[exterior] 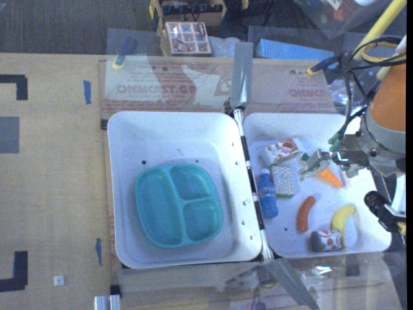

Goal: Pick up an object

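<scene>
My gripper [313, 164] reaches in from the right over the right bin [361, 126]. It stands open and nothing shows between its fingers. An orange wedge [332, 177] lies just below and to the right of the fingertips. A red and white carton [281, 151] sits to the gripper's left. A grey-green sponge [282, 180] and a blue bottle [266, 195] lie near the bin's left wall. Toward the front lie an orange sausage [305, 213], a yellow banana [342, 219] and a small grey and red can [325, 240].
The left bin [129, 141] holds a teal divided plate [179, 204]. A metal divider [248, 173] separates the bins. Cardboard sheets [168, 82] line the back. The arm's orange band [395, 102] and its cables hang over the right bin's right side.
</scene>
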You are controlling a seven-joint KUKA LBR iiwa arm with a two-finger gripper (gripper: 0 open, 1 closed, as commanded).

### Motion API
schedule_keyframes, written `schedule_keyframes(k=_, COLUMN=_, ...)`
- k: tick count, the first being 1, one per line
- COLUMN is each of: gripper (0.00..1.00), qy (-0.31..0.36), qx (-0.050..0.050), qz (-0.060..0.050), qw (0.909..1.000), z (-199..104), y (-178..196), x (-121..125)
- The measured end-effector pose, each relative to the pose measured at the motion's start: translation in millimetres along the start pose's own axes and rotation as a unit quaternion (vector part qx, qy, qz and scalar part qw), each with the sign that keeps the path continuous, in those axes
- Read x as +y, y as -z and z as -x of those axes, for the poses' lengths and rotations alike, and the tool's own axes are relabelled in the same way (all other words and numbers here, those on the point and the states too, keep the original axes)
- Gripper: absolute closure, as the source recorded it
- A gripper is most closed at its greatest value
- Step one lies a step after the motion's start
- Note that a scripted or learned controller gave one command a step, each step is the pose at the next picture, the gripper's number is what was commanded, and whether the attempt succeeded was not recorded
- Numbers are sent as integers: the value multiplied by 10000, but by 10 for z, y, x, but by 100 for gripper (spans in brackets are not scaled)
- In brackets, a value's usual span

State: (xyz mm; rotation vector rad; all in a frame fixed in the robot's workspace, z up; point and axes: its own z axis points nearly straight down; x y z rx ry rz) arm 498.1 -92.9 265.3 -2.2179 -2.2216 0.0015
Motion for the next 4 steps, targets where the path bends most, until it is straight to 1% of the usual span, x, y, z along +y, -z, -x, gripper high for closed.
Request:
schedule_keyframes(k=1, gripper=0, qy=-96, qx=-3, qz=4, qw=10000, z=532, y=-976, x=276)
schedule_keyframes(k=2, gripper=0, qy=83, qx=-4, qz=42, qw=10000, z=1053, y=-1784, x=1120)
schedule_keyframes(k=3, gripper=100, qy=68, qx=-9, qz=69, qw=10000, z=1068, y=-1672, x=1129)
schedule_keyframes(k=4, gripper=100, qy=76, qx=-9, qz=21, qw=10000, z=304, y=-673, x=1138)
